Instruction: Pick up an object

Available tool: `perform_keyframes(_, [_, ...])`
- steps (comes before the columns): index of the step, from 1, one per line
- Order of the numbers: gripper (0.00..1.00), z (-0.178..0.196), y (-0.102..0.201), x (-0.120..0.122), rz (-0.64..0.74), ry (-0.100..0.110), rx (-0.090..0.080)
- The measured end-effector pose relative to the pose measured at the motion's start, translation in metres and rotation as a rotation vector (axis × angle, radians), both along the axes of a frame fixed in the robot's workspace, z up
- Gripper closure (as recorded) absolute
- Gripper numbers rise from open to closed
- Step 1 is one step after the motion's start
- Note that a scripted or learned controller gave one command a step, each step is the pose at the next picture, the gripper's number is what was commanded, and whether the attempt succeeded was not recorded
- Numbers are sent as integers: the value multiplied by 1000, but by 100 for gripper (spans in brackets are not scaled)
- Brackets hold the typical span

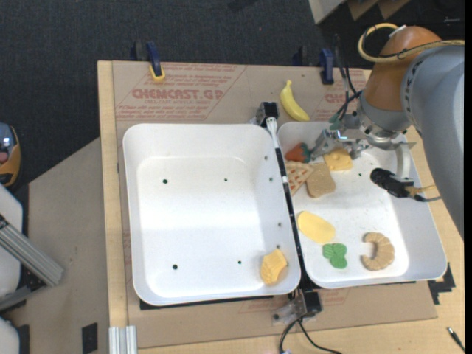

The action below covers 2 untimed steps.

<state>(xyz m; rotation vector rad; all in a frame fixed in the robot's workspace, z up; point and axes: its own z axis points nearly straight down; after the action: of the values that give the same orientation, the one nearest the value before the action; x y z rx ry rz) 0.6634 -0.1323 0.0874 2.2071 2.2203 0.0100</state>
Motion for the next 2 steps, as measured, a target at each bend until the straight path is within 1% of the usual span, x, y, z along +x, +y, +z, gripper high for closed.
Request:
perform_keyframes(1, [100, 13, -3, -2, -4, -1, -3])
perform_keyframes(2, [0, 12, -2, -3, -3, 3, -2])
